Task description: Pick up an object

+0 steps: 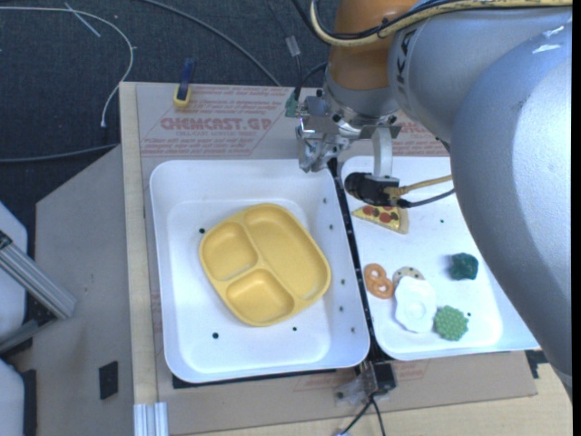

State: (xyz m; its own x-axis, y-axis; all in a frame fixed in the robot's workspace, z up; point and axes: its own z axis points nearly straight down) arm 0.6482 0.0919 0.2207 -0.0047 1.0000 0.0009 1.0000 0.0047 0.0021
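Camera view is taken from above the bench, and from left to right two white bins are seen. The left bin [172,243] carries a yellow divided plate [263,263] near its middle. The gripper [320,148] hangs over the far right corner of that bin, close to the wall shared with the right bin [481,321]; whether it is parted or closed cannot be told, since its tip is small and dark against the rim, and nothing is seen held in it.

In the right bin, a pizza slice [381,216] lies near the far left corner, just beside the shared wall and nearest to the gripper, a little to its right and toward the near edge. Farther toward the near edge a pretzel [379,281], a fried egg [415,304], a light green broccoli piece [449,322] and a dark green piece [464,266] are gathered.

The step in hand is judged to be the approach. It would best be done by choosing one thing well clear of its neighbours, centring over it before descent, and keeping away from the bin wall, where a grip is easily spoiled. The pizza slice is close but flat and near the wall; a bulkier green piece may be gripped more surely.
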